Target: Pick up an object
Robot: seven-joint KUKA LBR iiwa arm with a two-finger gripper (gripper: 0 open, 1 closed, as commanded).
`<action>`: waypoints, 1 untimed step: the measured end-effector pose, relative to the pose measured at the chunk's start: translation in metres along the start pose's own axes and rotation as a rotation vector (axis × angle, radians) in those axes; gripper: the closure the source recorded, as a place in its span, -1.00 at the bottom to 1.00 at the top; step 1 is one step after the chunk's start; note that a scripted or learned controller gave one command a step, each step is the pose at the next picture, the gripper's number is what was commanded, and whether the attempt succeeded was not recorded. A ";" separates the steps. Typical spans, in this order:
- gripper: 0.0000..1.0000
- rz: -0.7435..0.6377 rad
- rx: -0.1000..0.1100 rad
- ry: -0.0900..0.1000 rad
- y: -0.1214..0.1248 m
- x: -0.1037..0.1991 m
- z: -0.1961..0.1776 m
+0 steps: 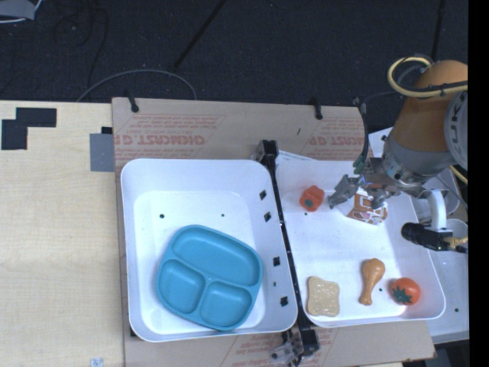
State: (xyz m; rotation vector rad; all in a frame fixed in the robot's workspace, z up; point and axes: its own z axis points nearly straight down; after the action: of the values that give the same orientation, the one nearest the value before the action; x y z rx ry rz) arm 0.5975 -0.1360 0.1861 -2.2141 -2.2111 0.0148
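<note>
The right bin [348, 239] holds several toy foods. A small red-and-white carton [370, 210] lies at its upper right, and a red pepper [311, 198] sits left of it. Along the front are a bread slice [323, 297], a chicken drumstick [371, 279] and a tomato [405, 290]. My gripper [359, 196] hangs low over the carton's upper left edge. It is open, with one grey finger [341, 194] splayed toward the pepper. Nothing is held between the fingers.
The left bin [145, 197] holds a blue divided plate [208, 275]. A black divider [276, 228] separates the two bins. The arm's orange band [435, 105] stands over the right bin's far right corner. Bare floor lies in the middle of the right bin.
</note>
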 end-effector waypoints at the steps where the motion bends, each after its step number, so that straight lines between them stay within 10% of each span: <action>1: -1.00 -0.002 -0.013 -0.001 0.003 0.000 -0.008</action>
State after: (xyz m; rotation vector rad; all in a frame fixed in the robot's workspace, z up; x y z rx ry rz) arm 0.6005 -0.1362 0.1940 -2.2192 -2.2201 0.0025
